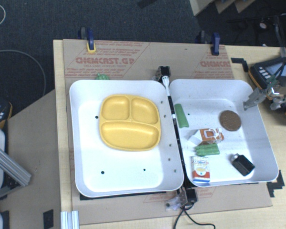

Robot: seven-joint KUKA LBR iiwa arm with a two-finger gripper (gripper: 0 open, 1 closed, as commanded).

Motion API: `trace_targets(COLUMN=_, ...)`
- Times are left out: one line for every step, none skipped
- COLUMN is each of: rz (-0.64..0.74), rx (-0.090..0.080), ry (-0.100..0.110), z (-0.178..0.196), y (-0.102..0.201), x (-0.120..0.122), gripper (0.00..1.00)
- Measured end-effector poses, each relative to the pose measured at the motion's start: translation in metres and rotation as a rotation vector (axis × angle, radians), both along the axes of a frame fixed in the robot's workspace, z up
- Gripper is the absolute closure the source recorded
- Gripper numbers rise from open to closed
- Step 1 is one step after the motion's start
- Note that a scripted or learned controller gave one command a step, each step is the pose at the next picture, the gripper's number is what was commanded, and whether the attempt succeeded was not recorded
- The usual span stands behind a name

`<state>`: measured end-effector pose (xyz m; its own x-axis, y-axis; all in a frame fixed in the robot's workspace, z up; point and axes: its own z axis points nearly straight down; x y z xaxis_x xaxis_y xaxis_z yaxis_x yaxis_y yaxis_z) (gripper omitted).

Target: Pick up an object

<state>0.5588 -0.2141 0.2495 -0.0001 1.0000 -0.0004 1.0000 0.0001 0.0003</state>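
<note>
A bench with 2 white bins, seen from above: the left bin [86,142] carries a yellow divided plate [130,122]; the right bin [264,147] carries every loose candidate for the pick. Taking the brown round disc [230,120] as landmark: a green stick [181,115] lies well to its left by the bin's left wall; an orange-and-white packet [209,135] lies just below-left of it; a green crumpled piece [207,150] sits below that packet; a red-and-white carton [201,170] rests further down, at the near rim; a small black block [242,164] lies below the disc. The gripper [253,99] hangs at the bin's right rim, up and right of the disc, with nothing between its fingers; whether they are spread or pressed together cannot be told. Judged from this, the pick has not begun: all 6 items lie in the bin; choosing, descending, closing and lifting remain.
</note>
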Motion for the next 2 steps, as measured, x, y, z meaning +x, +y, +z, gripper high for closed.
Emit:
trace_targets(rz=0.003, rx=0.001, ry=0.004, z=-0.119, y=-0.007, x=0.060, gripper=0.00)
trace_targets(rz=0.005, rx=0.013, ry=0.000, z=-0.165, y=-0.003, x=0.027, gripper=0.00)
